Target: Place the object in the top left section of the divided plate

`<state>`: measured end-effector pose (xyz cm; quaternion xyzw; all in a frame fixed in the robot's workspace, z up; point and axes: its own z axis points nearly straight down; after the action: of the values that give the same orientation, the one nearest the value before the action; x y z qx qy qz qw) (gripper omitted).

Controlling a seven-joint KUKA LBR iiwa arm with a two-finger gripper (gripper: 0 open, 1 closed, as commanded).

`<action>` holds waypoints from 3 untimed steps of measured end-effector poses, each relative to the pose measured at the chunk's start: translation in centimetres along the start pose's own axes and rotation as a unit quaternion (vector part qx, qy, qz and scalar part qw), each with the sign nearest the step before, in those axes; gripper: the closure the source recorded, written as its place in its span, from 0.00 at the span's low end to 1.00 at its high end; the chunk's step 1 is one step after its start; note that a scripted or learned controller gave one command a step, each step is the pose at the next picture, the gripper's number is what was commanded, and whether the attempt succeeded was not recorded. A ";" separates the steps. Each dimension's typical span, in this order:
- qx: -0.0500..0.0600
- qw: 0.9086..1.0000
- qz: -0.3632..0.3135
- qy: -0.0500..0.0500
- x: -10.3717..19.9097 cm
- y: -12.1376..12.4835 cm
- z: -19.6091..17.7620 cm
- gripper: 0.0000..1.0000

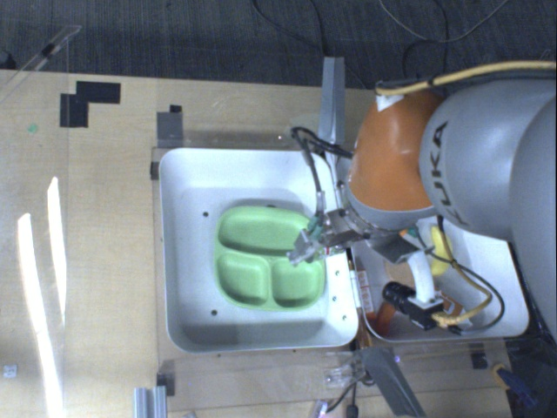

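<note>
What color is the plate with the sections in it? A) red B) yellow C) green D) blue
C: the divided plate lying in the left white bin is light green, with the gripper over its right edge.

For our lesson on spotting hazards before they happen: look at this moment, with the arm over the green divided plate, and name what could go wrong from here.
1. The gripper hangs over the right edge of the green divided plate, near the ridges between sections, so a release here might land in the wrong section.
2. The plate sits loose in the left white bin; a low move could nudge it.
3. Cables trail beside the wrist and could snag.
</note>
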<state>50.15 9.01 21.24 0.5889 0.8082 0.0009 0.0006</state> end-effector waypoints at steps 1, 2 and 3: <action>0.001 1.000 -0.012 0.000 -0.6 -1.6 2.9 0.00; 0.001 1.000 -0.012 0.000 -0.6 -1.6 2.9 0.00; 0.001 1.000 -0.012 0.000 -0.6 -1.6 2.9 0.00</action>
<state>48.78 7.97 18.30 0.5790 0.8153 0.0004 0.0003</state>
